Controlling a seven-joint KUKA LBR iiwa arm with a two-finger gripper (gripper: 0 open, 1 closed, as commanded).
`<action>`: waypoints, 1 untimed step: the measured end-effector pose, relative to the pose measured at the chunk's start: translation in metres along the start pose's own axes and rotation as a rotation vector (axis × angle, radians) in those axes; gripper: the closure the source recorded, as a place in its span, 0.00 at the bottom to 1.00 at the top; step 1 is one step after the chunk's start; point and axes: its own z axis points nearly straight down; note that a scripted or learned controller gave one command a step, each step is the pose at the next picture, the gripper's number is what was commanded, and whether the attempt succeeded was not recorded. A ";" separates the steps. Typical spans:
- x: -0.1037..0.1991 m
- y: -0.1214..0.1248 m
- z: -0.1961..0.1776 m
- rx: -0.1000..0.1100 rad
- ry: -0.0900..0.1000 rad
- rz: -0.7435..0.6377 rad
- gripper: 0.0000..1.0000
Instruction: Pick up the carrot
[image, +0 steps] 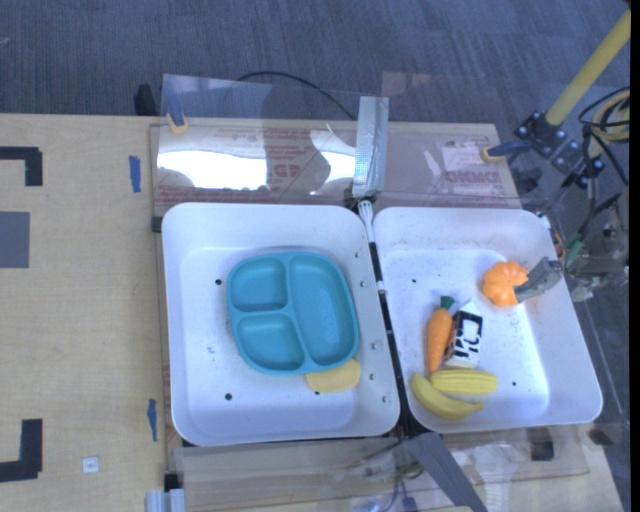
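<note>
I see the carrot (438, 338) lying in the right bin (570, 385), just beside a black-and-white carton (466, 337), above a banana (440, 399) and a corn cob (464, 381). The gripper (535, 280) sits at an orange fruit (502, 282), too blurred to read.

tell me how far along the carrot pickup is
Nothing looks done yet: the carrot lies flat in the right bin, beside a black-and-white carton and above a banana. The end effector sits by the orange fruit, away from the carrot. Approach, grasp and lift remain.
</note>
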 end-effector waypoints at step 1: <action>-0.014 0.036 0.078 0.007 0.002 -0.072 0.00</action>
